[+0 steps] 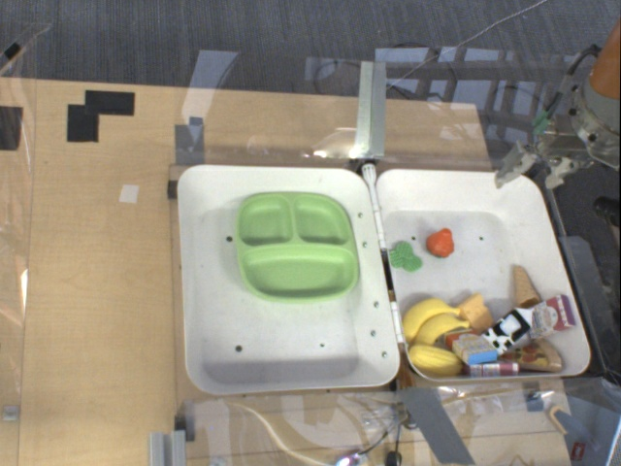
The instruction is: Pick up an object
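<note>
My gripper (535,170) hangs over the far right corner of the right bin (485,207), open, with nothing between its fingers. Below it in that bin lie a small red toy (441,243) and a green leafy toy (405,256). Toward the near right corner are piled yellow bananas (434,333), a tan bread piece (474,311), a cone (525,284), a black-and-white checkered item (505,330), a pink and white carton (555,314) and a pizza slice (539,360). All of these sit well apart from the gripper.
A green divided plate (296,246) lies in the middle of the left bin (209,289). A metal divider (374,124) runs between the two bins at the back. The wooden bench (87,260) stretches to the left.
</note>
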